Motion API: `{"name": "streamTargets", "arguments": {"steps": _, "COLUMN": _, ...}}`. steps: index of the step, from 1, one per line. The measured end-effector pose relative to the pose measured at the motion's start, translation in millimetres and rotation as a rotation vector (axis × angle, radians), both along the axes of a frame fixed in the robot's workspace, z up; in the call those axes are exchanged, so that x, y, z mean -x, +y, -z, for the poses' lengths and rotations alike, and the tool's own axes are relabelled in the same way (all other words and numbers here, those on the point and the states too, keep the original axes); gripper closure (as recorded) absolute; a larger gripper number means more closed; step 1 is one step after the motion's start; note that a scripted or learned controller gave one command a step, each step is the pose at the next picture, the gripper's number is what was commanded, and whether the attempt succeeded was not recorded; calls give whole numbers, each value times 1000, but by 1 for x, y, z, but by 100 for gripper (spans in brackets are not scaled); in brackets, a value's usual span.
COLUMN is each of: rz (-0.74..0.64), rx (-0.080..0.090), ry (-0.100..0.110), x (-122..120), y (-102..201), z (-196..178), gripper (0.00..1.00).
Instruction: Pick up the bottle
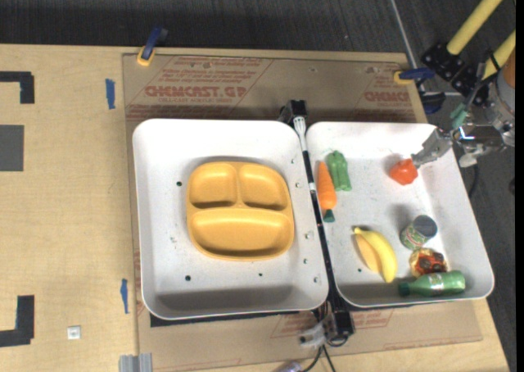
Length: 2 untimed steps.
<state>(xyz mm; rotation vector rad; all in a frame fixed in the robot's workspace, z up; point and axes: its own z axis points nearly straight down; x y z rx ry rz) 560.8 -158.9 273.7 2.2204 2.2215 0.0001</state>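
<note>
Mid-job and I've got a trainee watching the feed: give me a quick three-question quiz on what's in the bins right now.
1. True or false: the green bottle stands upright in the left bin.
2. Which item lies nearest the gripper? A) banana B) orange-red piece C) yellow divided plate
3. Fill in: the carrot lies along the ___ edge of the right bin.

Key
1. False: it lies on its side at the right bin's near edge.
2. B
3. Left, beside the divider between the bins.
</note>
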Motion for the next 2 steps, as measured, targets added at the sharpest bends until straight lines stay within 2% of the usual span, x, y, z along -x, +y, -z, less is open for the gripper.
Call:
{"name": "streamTargets", "arguments": {"steps": 1, "rz": 74, "rx": -1, "ry": 2, "x": -20, "y": 63, "z": 96, "gripper": 0}}
{"name": "streamTargets", "arguments": {"steps": 2, "rz": 181, "rx": -1, "ry": -1, "x": -46, "y": 117, "z": 89, "gripper": 0}}
